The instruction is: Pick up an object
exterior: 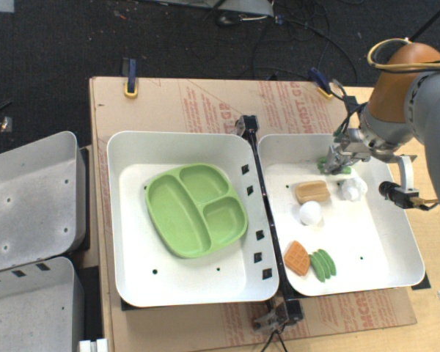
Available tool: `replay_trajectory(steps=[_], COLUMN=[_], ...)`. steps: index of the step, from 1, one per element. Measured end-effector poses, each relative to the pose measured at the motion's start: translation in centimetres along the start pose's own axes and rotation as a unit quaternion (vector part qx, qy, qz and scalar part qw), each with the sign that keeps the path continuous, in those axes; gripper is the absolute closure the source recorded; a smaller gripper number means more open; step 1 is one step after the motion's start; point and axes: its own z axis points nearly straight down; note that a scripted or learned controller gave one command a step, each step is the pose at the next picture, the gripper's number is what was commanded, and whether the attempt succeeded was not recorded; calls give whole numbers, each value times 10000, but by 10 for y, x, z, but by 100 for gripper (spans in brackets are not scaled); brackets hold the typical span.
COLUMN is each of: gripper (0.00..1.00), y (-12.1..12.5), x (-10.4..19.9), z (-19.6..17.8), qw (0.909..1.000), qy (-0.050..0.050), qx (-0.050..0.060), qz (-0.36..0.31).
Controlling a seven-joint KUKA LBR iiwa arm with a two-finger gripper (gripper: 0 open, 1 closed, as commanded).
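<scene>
- Nearest the camera, in the right-hand shallow white bin [396,266], an orange waffle-patterned toy piece [296,258] lies just beside a green ridged pea-pod toy [323,264], both close to the front wall.
- A little further back in that bin, a small white ball [309,213] sits just in front of a tan bread-shaped block [312,192], with a crumpled white object [351,189] off to the block's right.
- In the left-hand shallow white bin [125,218], a light green plastic divided plate [196,210] lies flat and alone, well apart from the arm.
- Toward the back of the right bin, the claw [339,160] is lowered over a small green object [327,164] near the rear wall; that object is mostly hidden, and I cannot tell whether the claw is released, clenched or grasping it.
- Behind it, the grey arm with its orange band [396,94] reaches in over the cardboard-covered counter [176,101].
- As for progress, nothing is visibly lifted clear of the bin: the pick looks to be at the grasp stage at best, with a confirmed grip and the lift left to do.
</scene>
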Motion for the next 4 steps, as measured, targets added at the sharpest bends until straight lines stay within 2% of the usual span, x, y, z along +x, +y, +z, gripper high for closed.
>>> replay_trajectory(steps=[3,4], gripper=[100,100], y=[-3,-23], x=[14,57], z=[-165,-149], qw=[10000,10000], qy=[-8,12], qx=[-32,17], qz=[9,-3])
